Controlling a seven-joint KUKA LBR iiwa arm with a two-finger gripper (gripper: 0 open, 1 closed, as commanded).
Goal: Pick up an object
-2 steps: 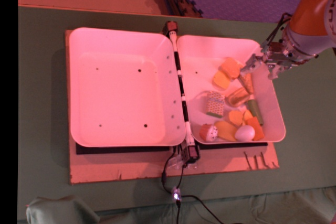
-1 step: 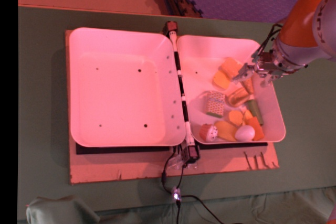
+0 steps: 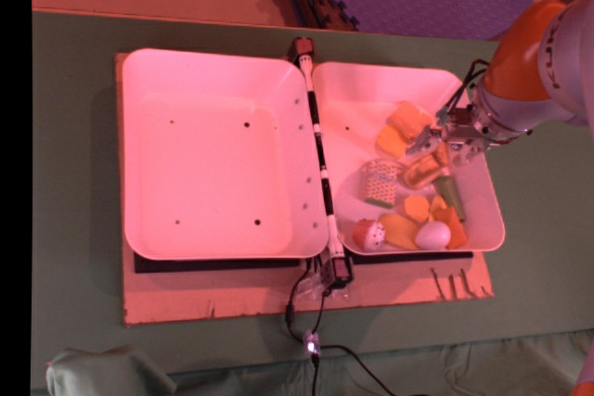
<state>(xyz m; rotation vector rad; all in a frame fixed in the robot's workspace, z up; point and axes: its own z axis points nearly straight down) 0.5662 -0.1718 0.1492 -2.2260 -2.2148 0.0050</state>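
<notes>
Two shallow white plastic bins sit side by side on a brown board; the left bin [image 3: 204, 153] has a smooth floor dotted with small holes. The right bin [image 3: 371, 93] holds a loose pile of small objects along its right half. The grey arm with orange band [image 3: 534, 60] reaches in from the right. Gripper [image 3: 434, 142] sits low over an orange rounded block [image 3: 405, 121]; grip state cannot be told. Nearby: a dotted cube [image 3: 379, 181], a smooth white egg shape [image 3: 432, 235].
</notes>
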